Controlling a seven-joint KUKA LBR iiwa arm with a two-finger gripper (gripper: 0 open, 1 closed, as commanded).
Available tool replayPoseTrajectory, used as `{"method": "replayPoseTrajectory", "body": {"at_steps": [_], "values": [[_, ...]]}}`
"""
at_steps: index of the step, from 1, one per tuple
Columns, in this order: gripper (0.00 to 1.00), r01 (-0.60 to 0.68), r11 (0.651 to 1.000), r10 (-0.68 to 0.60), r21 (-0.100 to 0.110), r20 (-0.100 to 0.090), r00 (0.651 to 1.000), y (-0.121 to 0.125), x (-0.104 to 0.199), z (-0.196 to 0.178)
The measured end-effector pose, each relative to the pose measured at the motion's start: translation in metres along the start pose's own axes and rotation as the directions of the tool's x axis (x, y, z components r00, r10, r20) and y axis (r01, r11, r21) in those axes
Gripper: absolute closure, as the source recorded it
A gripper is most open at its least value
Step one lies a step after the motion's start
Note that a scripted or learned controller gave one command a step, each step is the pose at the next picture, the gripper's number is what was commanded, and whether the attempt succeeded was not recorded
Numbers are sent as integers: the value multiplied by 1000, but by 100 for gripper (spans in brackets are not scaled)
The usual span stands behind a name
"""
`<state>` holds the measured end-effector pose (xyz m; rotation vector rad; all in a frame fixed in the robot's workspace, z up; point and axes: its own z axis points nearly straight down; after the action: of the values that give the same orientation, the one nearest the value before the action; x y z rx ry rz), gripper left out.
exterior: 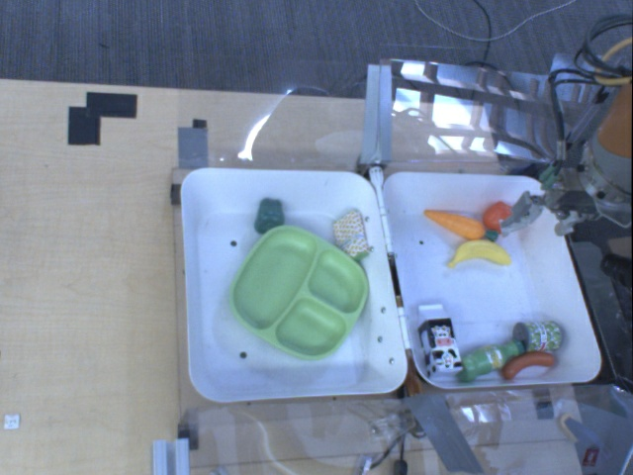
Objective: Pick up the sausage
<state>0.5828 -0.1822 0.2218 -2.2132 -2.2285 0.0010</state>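
The sausage (529,365) is a reddish-brown link lying in the near right corner of the right bin (554,295). It rests against a green bottle (490,358) and just below a small can (542,336). My gripper (542,219) hangs over the far right edge of the same bin, well away from the sausage. It stands open, with nothing between its fingers. One grey finger (520,212) points toward a red tomato (497,213).
An orange carrot (455,224) and a yellow banana (480,255) lie beside the tomato. A small milk carton (438,343) stands at the bin's near left. The left bin (213,265) holds a green divided plate (300,291), a dark green item (269,215) and a patterned piece (349,232).
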Motion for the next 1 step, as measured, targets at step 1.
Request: {"method": "replayPoseTrajectory", "body": {"at_steps": [1], "values": [[0,327,945,-327,-1,1,945,9,-13,30]]}}
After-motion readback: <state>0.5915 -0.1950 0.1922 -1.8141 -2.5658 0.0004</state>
